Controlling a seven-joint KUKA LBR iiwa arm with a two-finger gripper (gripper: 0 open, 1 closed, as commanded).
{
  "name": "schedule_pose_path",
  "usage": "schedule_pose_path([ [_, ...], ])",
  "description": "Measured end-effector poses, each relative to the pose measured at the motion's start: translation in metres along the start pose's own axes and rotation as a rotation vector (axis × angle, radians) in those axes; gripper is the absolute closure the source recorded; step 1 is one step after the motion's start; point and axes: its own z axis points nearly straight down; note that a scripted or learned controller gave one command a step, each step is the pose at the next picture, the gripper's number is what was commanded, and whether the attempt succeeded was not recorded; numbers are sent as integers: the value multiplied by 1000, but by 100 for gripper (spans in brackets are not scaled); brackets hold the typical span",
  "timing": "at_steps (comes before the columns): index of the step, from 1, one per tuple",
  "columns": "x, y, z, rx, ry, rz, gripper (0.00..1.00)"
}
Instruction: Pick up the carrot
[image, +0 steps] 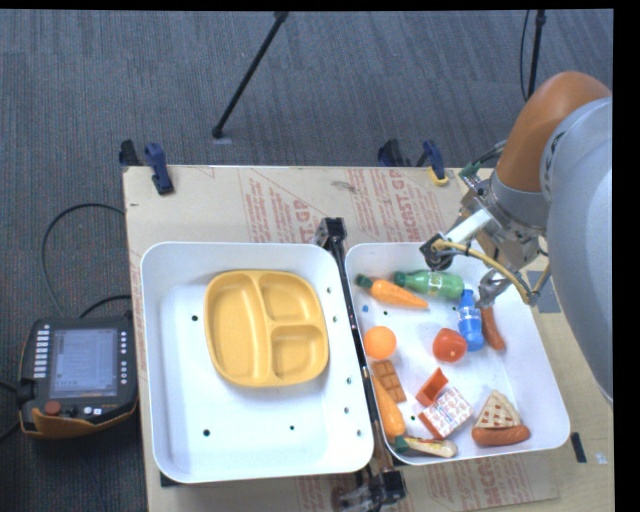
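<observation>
Grey arm (592, 230) in from the right, orange band (540, 125) above the wrist — tool (491, 289) angled down-left.

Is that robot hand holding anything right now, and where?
Nothing visible in the hand; the orange plastic carrot lies untouched in the white bin.
</observation>
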Motion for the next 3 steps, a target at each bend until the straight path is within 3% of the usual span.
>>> schedule_pose_path([
  [1,48,-123,28,2,-3,-158,0],
  [2,9,-49,27,1,-2,-149,0],
  [3,-36,-40,128,2,-4,-52,0],
])
